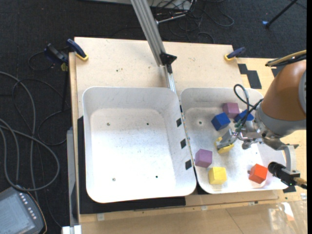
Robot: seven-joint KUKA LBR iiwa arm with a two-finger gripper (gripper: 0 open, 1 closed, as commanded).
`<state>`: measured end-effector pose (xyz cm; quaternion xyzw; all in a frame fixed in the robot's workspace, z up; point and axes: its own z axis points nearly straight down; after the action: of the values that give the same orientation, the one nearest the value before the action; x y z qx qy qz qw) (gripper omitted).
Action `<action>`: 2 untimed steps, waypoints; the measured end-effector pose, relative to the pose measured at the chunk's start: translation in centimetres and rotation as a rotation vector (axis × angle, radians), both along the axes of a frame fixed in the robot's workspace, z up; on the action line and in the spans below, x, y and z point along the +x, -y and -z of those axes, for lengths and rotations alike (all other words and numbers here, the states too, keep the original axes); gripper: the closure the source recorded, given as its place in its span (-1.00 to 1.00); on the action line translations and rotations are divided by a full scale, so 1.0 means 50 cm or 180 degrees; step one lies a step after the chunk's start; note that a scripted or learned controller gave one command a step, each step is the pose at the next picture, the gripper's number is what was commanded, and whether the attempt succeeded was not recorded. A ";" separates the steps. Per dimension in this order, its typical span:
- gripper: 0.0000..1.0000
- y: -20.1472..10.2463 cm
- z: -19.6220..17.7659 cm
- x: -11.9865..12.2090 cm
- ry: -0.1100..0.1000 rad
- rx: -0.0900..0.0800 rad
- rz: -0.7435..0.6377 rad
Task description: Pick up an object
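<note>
The right bin (195, 112) holds several small blocks. A purple cube (230, 108) and a blue cube (220, 121) lie toward its back. A small yellow piece (224, 147) lies mid-bin, right at the tip of my gripper (228, 140), which reaches in from the right and partly covers it. Nearer the front sit a second purple cube (204, 157), a yellow cube (217, 175) and an orange-red cube (258, 173). The grey arm with its orange band (287, 99) hangs over the bin's right side and hides that part of the floor.
The left bin (129, 143) adjoins the right one along a shared rim (183, 140). A slanted metal pole (148, 23) rises from behind the bins. Blue and yellow clamps (78, 50) hold the bench corners. Cables trail beside the gripper (242, 101).
</note>
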<state>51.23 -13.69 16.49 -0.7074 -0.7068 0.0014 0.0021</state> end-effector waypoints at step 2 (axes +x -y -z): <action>1.00 0.014 0.084 0.015 0.0018 -0.0005 0.0000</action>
<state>51.98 -14.39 12.26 -0.7075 -0.7067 -0.0001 -0.0005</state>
